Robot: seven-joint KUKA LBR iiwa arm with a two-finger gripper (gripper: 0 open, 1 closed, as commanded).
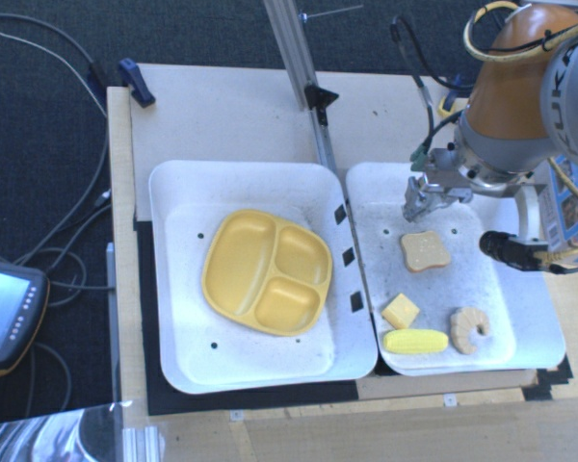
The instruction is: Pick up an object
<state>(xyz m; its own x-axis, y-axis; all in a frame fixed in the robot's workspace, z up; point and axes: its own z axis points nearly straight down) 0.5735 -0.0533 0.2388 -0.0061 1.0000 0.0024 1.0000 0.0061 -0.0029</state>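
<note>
Your surface [222, 104] is a pale board on a dark carpeted floor, with cables trailing off its left edge and two white bins set side by side on it. The left bin [173, 200] carries a yellow tray [267, 272] with three compartments, lying near its middle. The right bin [520, 340] carries the loose pieces: toast [425, 252] near its centre, a cheese cube [400, 311] and a corn cob [415, 342] along its near edge, and a doughnut [468, 329] toward its near right corner.

The gripper [426, 200] hangs over the far half of the right bin, the arm coming in from the right edge of the surface. You cannot tell from this angle whether the jaws are spread or closed — the metal tips blur together against the white floor of the bin — and nothing is visibly between them.

The relation to watch is this: the toast lies just beside the jaws, toward the near edge of the bin and almost directly in line with them. It is the closest piece by a clear margin; the others sit well apart, down by the near rim. The toast is roughly square, so its long axis matters little, but it lies flat — I would judge a grip across its thin edges likely to slip.
</note>
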